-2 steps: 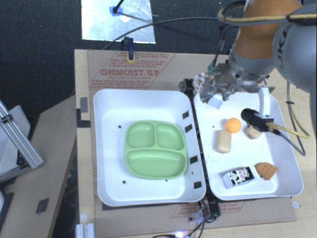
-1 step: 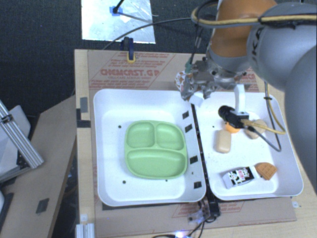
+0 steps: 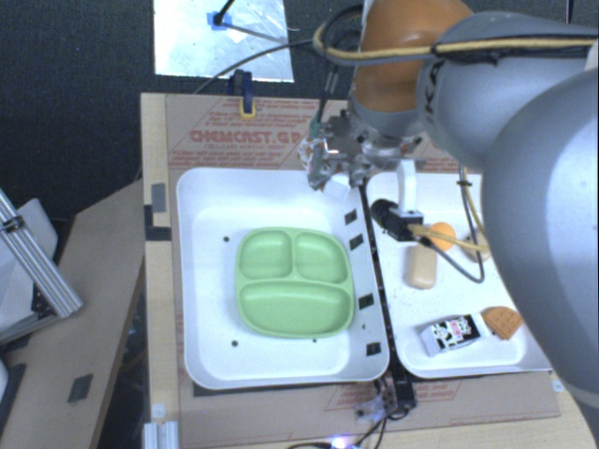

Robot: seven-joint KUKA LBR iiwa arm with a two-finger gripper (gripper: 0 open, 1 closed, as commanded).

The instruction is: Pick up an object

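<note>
Whether the jaws are spread or clenched cannot be told; nothing shows between them. The gripper (image 3: 329, 165) hangs above the far edge of the green plate (image 3: 296, 282). Right of that plate lie a tan block (image 3: 422, 267) and a small carton (image 3: 451, 333), ungrasped, so the pick is yet to begin.

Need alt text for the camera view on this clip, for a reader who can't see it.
A grey arm's hand hangs over the back of the left bin, which holds a green divided plate. The right bin holds a tan block, a black-and-white packet and a cookie.
</note>
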